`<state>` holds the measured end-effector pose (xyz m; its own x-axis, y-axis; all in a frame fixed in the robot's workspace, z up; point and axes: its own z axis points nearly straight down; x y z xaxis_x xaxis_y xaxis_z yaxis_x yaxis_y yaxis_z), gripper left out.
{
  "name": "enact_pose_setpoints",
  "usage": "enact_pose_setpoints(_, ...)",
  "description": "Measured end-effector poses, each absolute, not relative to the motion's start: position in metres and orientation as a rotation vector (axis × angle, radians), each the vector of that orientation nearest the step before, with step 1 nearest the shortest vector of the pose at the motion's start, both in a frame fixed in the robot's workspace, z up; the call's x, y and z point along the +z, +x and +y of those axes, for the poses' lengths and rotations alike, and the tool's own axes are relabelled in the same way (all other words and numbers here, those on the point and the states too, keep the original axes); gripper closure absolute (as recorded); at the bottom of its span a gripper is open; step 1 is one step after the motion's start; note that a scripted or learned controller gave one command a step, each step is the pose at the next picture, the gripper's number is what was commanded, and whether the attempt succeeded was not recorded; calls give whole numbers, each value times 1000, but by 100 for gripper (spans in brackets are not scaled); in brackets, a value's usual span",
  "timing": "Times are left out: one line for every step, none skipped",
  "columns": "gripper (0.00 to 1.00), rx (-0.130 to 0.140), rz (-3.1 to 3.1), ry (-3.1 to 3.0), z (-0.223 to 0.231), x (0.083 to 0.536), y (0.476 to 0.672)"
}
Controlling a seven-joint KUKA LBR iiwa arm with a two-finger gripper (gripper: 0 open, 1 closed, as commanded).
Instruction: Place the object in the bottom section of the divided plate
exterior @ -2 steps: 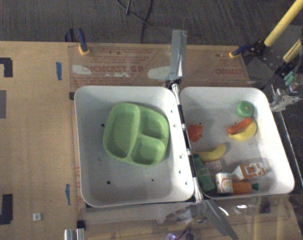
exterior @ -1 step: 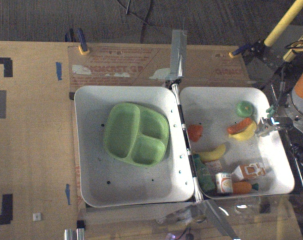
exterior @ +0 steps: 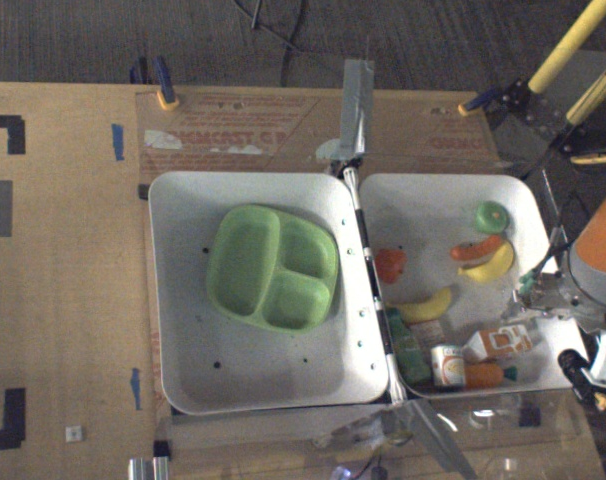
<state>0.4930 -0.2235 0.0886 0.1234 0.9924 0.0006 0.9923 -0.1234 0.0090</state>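
The divided plate (exterior: 274, 268), green and with three sections, lies tilted in the left bin (exterior: 183, 368), and all of its sections look bare, so nothing has been delivered to it. The task does not name its object; the candidates all lie in the right bin (exterior: 423, 203): a green round piece (exterior: 492, 216) near the far corner, an orange-red piece (exterior: 477, 248) touching a yellow banana (exterior: 491, 264), a second banana (exterior: 426, 306) lower down, a red piece (exterior: 390, 264) near the divider, and a cluster of small cartons (exterior: 483, 348) and a green packet (exterior: 411, 356) along the near wall. The gripper (exterior: 541, 293) sits at the right bin's right edge, beside the cartons, with the arm's orange band (exterior: 595, 243) above it. Whether it is released or clenched cannot be told from this slant, and nothing is visibly in its grasp. By this judgement the task is at its start: picking, carrying across the divider and setting down in the plate's bottom section all remain.
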Motion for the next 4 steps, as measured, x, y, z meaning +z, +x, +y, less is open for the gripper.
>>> enact_pose_setpoints(100, 4, 2149, 2279, -223, 88, 501)
enact_pose_setpoints(100, 4, 2168, 2254, -205, 89, 523)
enact_pose_setpoints(100, 3, 2585, 1762, -222, 89, 579)
enact_pose_setpoints(100, -2, 2044, 2384, -223, 152, 600)
